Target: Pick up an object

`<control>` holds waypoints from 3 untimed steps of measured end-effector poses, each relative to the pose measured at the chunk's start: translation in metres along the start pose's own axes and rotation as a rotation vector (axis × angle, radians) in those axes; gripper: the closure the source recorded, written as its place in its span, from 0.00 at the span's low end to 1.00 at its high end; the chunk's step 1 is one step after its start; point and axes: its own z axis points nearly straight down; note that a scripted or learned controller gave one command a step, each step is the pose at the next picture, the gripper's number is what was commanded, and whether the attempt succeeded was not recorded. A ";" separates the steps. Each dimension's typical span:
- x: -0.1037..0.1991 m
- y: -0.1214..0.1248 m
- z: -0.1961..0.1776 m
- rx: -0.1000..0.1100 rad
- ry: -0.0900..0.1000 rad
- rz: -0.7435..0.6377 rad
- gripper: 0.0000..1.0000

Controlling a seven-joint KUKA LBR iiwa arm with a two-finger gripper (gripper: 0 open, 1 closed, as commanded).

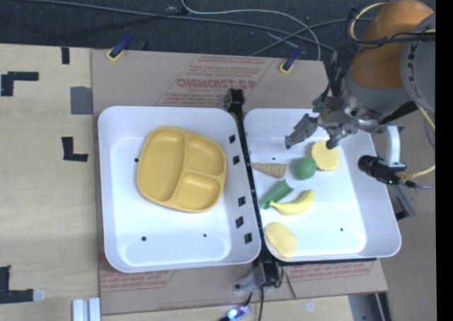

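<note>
The gripper (311, 137) hangs over the right bin (368, 242), its two fingers spread wide and holding nothing. Just below sit a green ball (305, 167) and a pale yellow disc (326, 156), with the cone (270, 169) and banana (294, 203) further out. This looks like the approach; next it needs a descent squarely onto one piece.
</note>
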 end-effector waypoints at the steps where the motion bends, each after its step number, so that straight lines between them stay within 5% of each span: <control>1: 0.000 0.002 -0.007 -0.012 -0.001 -0.003 0.00; 3: 0.007 0.008 0.111 -0.008 -0.001 -0.003 0.00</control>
